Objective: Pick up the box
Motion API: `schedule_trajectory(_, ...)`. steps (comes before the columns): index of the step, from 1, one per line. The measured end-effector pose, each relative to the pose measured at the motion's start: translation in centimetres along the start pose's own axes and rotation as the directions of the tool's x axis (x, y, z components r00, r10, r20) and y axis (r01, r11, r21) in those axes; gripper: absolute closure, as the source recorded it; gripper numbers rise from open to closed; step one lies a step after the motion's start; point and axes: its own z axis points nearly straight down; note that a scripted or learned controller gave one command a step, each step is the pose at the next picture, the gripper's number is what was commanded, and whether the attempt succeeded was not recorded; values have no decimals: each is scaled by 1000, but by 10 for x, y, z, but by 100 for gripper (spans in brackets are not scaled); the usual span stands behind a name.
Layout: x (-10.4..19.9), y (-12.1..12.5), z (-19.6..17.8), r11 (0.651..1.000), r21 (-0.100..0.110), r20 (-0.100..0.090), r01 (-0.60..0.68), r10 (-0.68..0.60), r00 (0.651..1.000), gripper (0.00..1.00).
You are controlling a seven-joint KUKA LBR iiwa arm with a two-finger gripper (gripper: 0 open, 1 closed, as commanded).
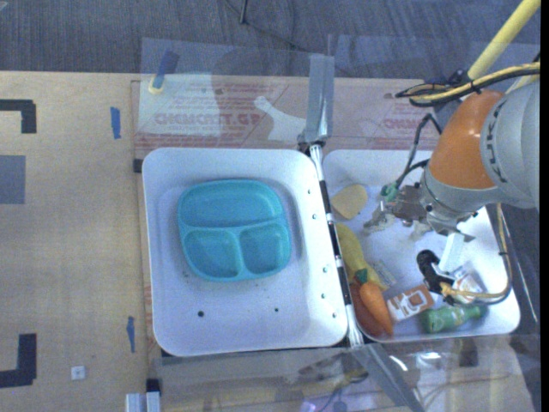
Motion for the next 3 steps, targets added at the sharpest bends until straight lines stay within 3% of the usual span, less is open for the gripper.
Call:
schedule_trajectory(1, -16, 60, 2, 1000, 5, 3, -23, 23, 1000, 0)
schedule_trajectory(2, 1, 89, 3, 995, 10, 6, -98, 98, 995, 0)
schedule_trajectory(3, -38, 96, -36, 930, 8, 6, -368, 367, 930, 0)
